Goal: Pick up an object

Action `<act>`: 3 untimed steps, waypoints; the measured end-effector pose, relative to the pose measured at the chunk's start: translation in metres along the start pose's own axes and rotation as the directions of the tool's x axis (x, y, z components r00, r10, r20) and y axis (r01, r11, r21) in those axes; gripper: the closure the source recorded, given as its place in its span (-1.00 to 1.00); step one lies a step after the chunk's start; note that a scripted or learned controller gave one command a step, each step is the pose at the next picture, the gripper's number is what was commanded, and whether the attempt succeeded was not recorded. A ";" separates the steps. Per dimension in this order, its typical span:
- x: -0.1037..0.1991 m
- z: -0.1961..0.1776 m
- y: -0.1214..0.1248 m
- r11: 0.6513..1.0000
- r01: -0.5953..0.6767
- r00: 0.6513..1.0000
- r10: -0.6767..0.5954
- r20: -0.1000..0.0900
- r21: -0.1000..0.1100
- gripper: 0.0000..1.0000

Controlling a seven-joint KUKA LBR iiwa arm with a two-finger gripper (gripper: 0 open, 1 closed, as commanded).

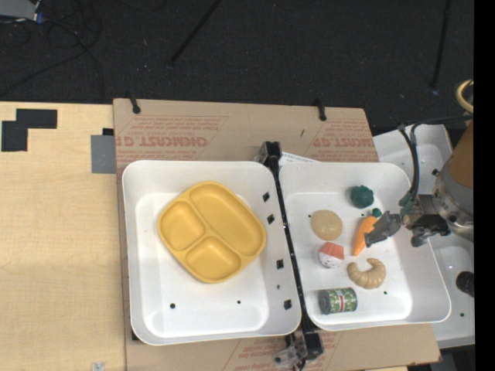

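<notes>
The right bin (421, 300) holds several small items. There is a dark green lump (361, 195), a beige round piece (326, 223), an orange carrot (360, 235), a red and white piece (331, 254), a tan croissant (366, 273) and a green can (338, 301) lying on its side. My gripper (404, 232) hangs over the bin's right side, just right of the carrot. Its fingers stand apart, open, with bare bin floor between them. One dark fingertip (383, 229) is close to the carrot's upper end.
A yellow divided plate (211, 230) lies in the left bin (147, 300). A black divider (282, 238) runs between the bins. The arm's wrist and cables (452, 184) crowd the right bin's far right edge.
</notes>
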State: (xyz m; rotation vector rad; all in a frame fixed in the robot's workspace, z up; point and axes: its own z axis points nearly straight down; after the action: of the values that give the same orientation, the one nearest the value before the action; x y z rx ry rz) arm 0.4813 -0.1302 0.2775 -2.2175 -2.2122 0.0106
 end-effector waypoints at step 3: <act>-0.003 0.088 0.011 1.000 0.002 1.000 -0.002 -0.001 -0.002 -1.00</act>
State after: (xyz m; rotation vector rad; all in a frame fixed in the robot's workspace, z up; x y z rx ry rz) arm 0.4918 -0.1330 0.1895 -2.2160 -2.2152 0.0072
